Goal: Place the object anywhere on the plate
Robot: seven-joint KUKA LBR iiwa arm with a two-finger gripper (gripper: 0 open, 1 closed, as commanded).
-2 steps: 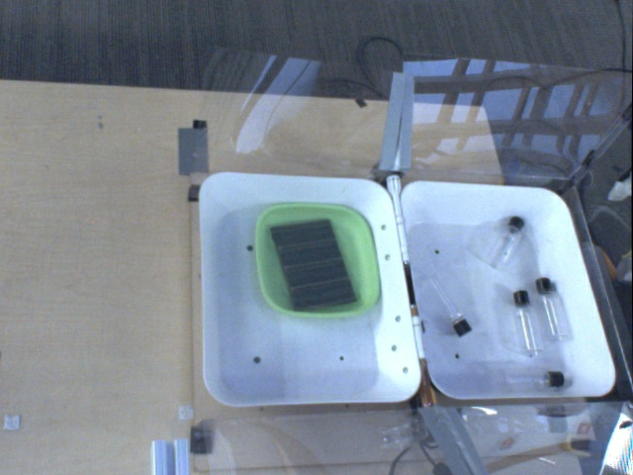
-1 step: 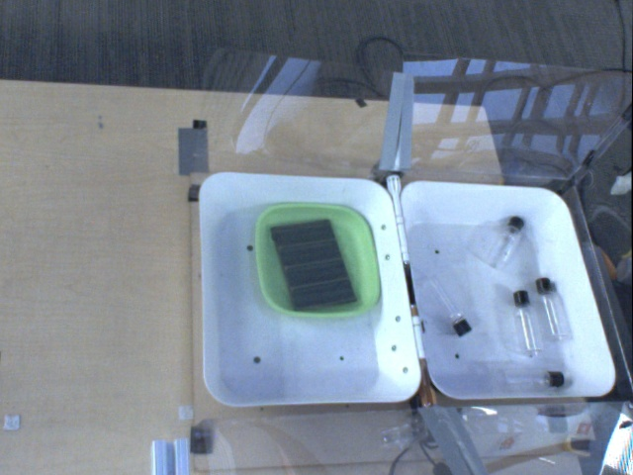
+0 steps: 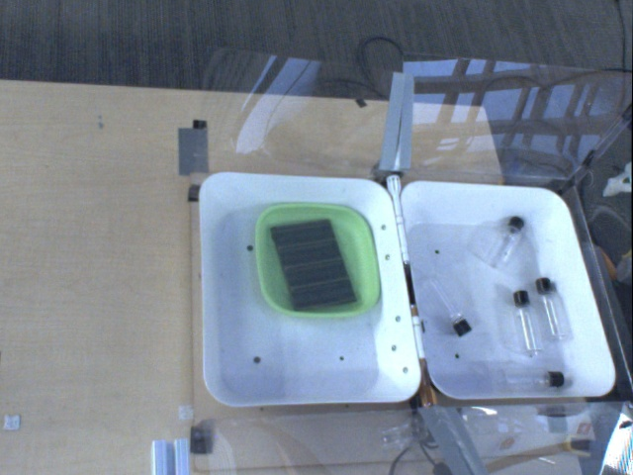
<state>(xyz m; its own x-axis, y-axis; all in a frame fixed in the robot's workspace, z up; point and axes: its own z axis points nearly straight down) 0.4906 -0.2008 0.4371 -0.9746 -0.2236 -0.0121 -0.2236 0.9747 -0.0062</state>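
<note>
A light green square plate [image 3: 367, 263] sits in the upper part of the left white bin [image 3: 297, 364]. A dark grey ribbed rectangular block [image 3: 313, 263] lies flat on the plate, tilted slightly. In the right bin [image 3: 584, 295] lie several clear glass vials with black caps: one near the top [image 3: 504, 238], one near the left [image 3: 450, 314], two side by side at the right [image 3: 534, 317], and one along the bottom edge [image 3: 534, 377].
Both bins stand side by side on a tan wooden bench [image 3: 89, 265]. A grey metal bar [image 3: 398, 132] rises behind the seam between the bins. Clear panels and metal brackets line the bench's front edge.
</note>
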